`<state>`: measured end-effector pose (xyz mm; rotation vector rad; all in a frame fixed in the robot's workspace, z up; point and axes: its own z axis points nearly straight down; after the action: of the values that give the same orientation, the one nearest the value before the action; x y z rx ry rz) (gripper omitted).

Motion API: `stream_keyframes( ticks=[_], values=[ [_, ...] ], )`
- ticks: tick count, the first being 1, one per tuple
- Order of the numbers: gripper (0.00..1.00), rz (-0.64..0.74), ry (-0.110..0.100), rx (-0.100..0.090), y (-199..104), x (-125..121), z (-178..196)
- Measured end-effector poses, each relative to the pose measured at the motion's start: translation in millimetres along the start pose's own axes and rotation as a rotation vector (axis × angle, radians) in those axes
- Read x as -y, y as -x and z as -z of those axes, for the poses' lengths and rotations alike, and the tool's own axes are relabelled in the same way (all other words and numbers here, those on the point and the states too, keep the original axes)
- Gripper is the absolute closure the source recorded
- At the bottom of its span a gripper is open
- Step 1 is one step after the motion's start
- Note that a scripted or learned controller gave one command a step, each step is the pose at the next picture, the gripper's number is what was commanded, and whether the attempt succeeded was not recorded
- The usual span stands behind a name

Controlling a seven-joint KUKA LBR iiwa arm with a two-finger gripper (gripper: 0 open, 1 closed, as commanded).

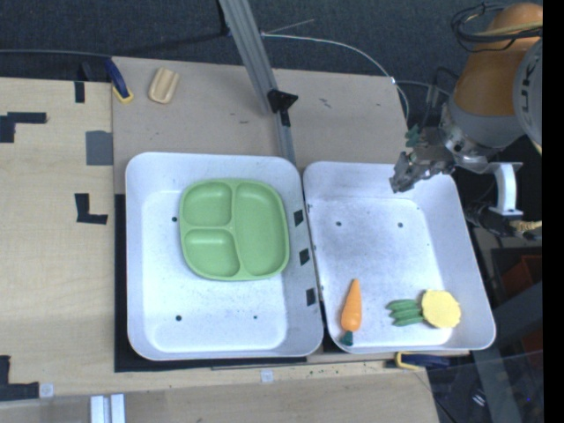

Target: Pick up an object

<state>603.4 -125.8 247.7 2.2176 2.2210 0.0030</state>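
An orange toy carrot [352, 304] lies near the front edge of the right bin [388, 236]. Beside it, to the right, sit a green toy vegetable [404, 311] and a yellow round piece [441, 308], touching each other. My gripper [403, 176] hangs over the back right corner of the right bin, far from these objects, with nothing visible between its fingers. A green divided plate [234, 228] rests in the left bin [159, 315].
A grey metal pole [256, 55] slants across the bench behind the bins. A small tan object [163, 85] and a blue-yellow item [118, 79] lie on the bench at the back left. Cables run near the arm at the right.
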Motion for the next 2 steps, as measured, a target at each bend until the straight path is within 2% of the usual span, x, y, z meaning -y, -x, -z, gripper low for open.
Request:
stream_keyframes(
  ticks=[1, 2],
  values=[
    [1.00, 0.000, 0.001, 0.000, -0.2, -1.1, 46.6],
    [1.00, 0.005, -0.004, -0.002, -59.3, -13.1, 42.0]
  ],
)
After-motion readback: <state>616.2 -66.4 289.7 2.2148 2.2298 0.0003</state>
